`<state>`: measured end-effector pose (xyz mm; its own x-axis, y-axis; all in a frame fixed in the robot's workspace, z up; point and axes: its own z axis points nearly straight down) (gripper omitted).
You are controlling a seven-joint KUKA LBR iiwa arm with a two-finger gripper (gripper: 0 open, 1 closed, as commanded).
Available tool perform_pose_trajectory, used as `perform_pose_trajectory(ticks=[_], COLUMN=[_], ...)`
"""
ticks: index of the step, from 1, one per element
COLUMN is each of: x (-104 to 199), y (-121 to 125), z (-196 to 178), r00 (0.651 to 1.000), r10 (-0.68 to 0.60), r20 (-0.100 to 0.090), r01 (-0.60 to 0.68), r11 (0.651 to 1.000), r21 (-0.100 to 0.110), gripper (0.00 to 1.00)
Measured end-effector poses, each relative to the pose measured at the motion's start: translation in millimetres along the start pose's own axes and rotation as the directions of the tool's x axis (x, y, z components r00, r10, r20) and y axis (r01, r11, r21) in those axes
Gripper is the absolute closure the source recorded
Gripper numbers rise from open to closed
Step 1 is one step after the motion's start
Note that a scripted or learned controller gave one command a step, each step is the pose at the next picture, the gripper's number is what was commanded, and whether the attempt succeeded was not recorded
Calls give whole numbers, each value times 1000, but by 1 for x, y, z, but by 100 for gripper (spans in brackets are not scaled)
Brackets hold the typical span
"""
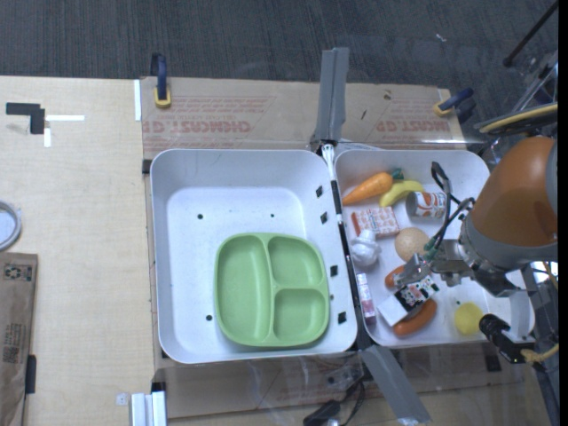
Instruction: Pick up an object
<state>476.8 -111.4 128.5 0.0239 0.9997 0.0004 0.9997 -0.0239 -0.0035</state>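
Observation:
The right bin (475, 162) holds several toy foods: an orange carrot (367, 186), a yellow banana (401, 191), a small red and white carton (428, 204), a pink box (377, 223), a tan round piece (411, 242), a white bulb (365, 253), a red sausage (414, 319) and a yellow lemon (468, 318). My gripper (415, 282) is down in this bin, right over a small black and white item (415, 295) and next to a red piece (392, 279), just above the sausage. The arm's orange band (525, 193) hides the bin's right side.
The left bin (177, 238) holds a green divided plate (271, 288) at its front right. A thin pink bar (363, 295) lies along the right bin's left wall. Blue and yellow clamps (160, 80) sit at the bench's back, and a tape roll (4, 227) lies far left.

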Motion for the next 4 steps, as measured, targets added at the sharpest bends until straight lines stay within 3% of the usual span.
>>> perform_pose_trajectory(ticks=[1,2,3,4], x=[17,16,15,5], y=[1,3,4,23], z=[35,25,16,-33], r00=[999,999,999,986], r10=[-48,-43,-39,-165], r20=[3,6,6,1], r01=[48,43,39,165], r11=[999,999,999,986], r21=[-8,-12,-14,-2], gripper=[0,100,100,100])
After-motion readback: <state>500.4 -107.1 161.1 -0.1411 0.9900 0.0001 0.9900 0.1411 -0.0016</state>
